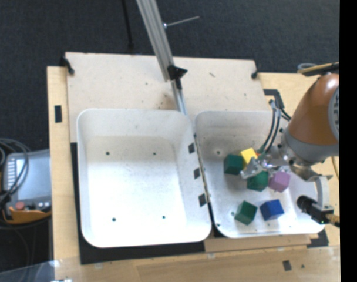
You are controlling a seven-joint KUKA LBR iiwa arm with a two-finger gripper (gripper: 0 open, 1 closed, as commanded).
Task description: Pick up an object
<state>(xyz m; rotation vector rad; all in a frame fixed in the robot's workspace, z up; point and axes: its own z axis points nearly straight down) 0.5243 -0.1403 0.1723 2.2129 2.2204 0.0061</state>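
Two-finger metal gripper [253,170] sits low in right shallow white bin [225,128], amid yellow cube [249,155] & two green blocks [233,164]; finger state can't tell.

1. The tabletop [55,157] is viewed from a single fixed camera mounted above it, angled down at a slant.
2. Both white bins [137,175] are framed whole, from a moderate distance.
3. The arm [316,119] is seen entering from the right edge.
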